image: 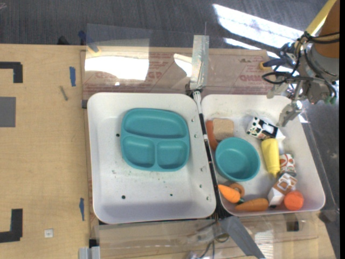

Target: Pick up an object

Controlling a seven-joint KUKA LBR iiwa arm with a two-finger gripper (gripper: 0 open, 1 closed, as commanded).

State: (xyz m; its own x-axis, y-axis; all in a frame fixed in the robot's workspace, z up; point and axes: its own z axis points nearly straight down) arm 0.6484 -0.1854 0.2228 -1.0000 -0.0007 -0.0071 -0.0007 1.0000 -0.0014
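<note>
Hovering over the far right corner of the right bin point(318, 198), the end effector point(291, 111) sits at the approach step — nothing is between its fingers, and whether they stand apart or together cannot be told from this slanted view.

Candidate objects all lie in the right bin: a black-and-white block point(261, 127) just beside the end effector, a yellow cylinder point(270, 155) below it, a teal bowl point(237, 158) at centre, a tan block point(222, 128) near the dividing wall, carrots point(253, 204) and an orange ball point(294, 200) along the near edge. The left bin point(102, 144) holds a teal divided plate point(154, 139).

Judgement: the grasp is not yet begun. The next move calls for a descent onto one item — the black-and-white block is nearest — with fingers clear of the bin wall and of the yellow cylinder close by.
</note>
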